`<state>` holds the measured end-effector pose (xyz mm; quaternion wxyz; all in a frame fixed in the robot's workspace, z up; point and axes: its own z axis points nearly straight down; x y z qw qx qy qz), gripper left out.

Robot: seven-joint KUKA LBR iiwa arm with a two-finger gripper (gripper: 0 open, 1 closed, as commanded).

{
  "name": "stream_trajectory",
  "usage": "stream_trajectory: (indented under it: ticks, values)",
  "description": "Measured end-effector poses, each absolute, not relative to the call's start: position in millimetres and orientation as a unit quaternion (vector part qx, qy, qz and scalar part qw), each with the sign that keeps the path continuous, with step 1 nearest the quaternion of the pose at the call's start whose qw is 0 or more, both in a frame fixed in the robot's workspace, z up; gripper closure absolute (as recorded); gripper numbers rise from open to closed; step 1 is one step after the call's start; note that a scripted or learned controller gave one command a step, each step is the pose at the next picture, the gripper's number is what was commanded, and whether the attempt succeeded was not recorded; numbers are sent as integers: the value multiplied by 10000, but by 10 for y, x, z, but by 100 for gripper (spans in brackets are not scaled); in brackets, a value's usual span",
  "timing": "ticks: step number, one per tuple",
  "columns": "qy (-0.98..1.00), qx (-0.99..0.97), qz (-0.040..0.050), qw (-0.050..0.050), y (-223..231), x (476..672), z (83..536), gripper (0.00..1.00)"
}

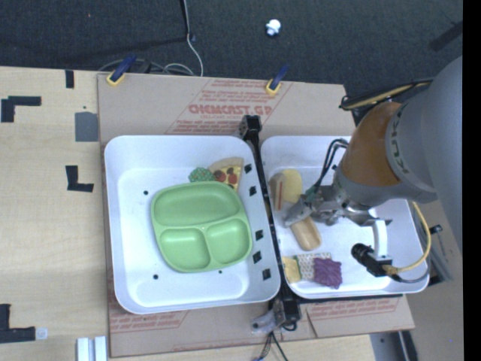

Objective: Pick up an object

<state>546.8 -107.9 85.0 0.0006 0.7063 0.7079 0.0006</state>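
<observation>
My gripper (307, 210) is low in the right bin (391, 292), right over a tan bread roll (305, 234) and just beside a hot dog in a bun (284, 186). The fingers are dark and blurred against the toys, so their state is unclear. A purple grape bunch (328, 271) and a yellow waffle-like piece (304, 265) lie near the bin's front wall. The orange band of the arm (372, 153) rises to the right.
The left bin (124, 201) holds a green divided plate (201, 226), with a pizza slice (228, 173) and a green broccoli piece (201, 174) behind it. A black divider (259, 201) separates the bins. A black cable (376, 262) hangs by the wrist.
</observation>
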Motion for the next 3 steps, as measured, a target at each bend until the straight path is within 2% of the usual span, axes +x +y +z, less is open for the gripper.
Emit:
stream_trajectory:
  ticks: [1,2,3]
  values:
    - [7071,7072,0,1,-985,4982,854,0]
    - [7077,7065,2,3,-1016,5433,848,0]
    - [7070,7073,3,5,-1047,5028,855,0]
